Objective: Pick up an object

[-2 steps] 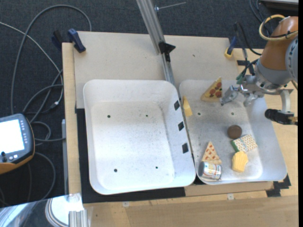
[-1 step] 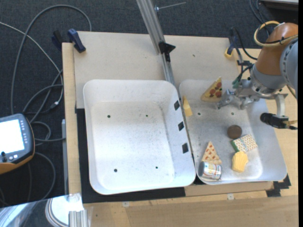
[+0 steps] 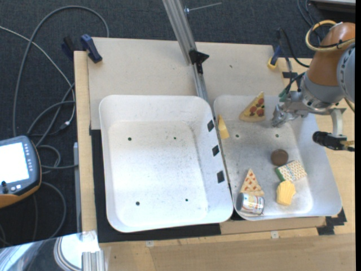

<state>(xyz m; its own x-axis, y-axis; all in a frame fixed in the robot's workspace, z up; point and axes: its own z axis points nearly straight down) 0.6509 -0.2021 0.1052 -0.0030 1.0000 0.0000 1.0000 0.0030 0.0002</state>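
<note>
Pincer [image 3: 280,117] sits low over the far end of the right bin [image 3: 321,168], arm [image 3: 330,61] coming in from the right with the orange band above the wrist. Finger state: cannot tell, too small and blurred against the bin floor. Nothing visibly held between them.

Objects relative to the pincer, all in the right bin:
- pizza slice [image 3: 254,108] just to its left, lying up against the bin's far wall, close to the pincer but whether they touch is unclear
- brown round piece [image 3: 280,157] nearer the camera, roughly straight below the pincer, apart from it
- patterned packet [image 3: 291,171] just beyond the brown piece, toward the camera
- yellow corn piece [image 3: 286,193] touching or just beside the packet, further toward the camera
- second pizza slice [image 3: 251,182] toward the camera and left
- small can [image 3: 251,203] lying on its side right beside that slice, at the near wall, well apart from the pincer
- yellow block [image 3: 223,127] to the left, at the divider between bins

Left bin [image 3: 113,117] lies well to the left. Both bins rest on the bench [image 3: 141,66].
</note>
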